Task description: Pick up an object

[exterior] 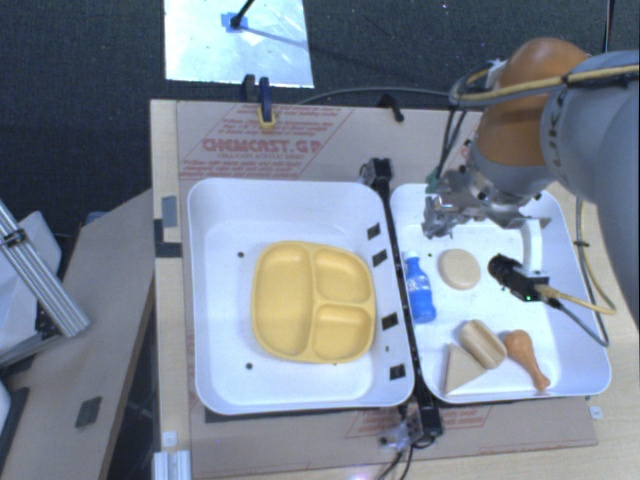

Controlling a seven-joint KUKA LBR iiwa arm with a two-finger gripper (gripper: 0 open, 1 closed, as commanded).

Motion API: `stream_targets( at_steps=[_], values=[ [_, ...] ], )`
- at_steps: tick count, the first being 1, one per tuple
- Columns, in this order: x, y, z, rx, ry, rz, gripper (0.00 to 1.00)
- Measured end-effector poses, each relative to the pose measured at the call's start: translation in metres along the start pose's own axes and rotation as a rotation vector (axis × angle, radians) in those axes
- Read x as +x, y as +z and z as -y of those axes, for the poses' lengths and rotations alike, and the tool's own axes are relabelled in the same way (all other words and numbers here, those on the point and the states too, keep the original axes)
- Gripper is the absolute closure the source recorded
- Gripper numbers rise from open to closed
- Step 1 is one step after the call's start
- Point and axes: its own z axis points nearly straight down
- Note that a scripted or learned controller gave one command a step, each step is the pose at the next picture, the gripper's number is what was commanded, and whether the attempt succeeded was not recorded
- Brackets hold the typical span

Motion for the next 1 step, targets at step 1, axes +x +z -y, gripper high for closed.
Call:
stream_targets(
  at_steps=[1],
  values=[
    [0.0427, -0.0125, -0.0205, -0.001, 0.002, 0.0, 1.0]
  ],
)
